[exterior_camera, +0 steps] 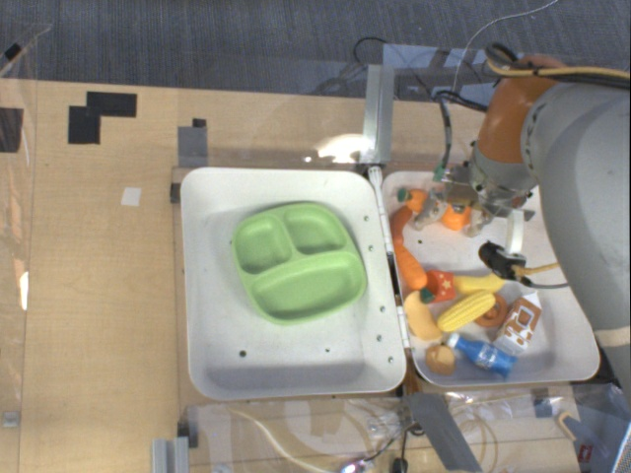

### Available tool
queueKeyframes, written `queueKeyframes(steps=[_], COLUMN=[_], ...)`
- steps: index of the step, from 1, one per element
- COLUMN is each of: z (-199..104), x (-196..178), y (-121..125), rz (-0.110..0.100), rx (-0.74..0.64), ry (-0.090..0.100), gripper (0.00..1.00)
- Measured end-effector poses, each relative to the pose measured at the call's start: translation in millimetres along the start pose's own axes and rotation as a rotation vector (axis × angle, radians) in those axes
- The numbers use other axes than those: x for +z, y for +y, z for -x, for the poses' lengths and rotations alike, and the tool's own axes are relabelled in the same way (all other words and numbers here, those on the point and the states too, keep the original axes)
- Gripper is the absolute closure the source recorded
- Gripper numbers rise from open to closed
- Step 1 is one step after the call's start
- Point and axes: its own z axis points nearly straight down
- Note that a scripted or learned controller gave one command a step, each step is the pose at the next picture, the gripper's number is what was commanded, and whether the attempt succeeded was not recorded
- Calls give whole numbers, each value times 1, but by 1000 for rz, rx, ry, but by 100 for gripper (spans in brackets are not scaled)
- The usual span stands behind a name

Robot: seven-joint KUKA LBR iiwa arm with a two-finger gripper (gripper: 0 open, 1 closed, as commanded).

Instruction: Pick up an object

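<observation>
Toy food heaped in the right bin [582, 358] toward the tabletop's right edge, green divided plate [298, 261] in the left bin [212, 348], carrot [408, 263], corn cob [465, 310], blue bottle [487, 355], pincer [456, 210] low over an orange piece [455, 217] at the bin's far end, grip state not discernible

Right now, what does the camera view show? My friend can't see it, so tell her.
A grey robot arm reaches from the right over a white bin of toy food, its pincer low by an orange piece. The left bin holds a green divided plate.
</observation>
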Motion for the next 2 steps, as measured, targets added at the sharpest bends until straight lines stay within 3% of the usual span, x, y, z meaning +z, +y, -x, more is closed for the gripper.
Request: queueKeyframes(steps=[1, 2], z=[-11, 19], x=[-37, 1], y=[2, 9], rz=[16, 16], rx=[88, -98], ry=[15, 16], gripper=[0, 0])
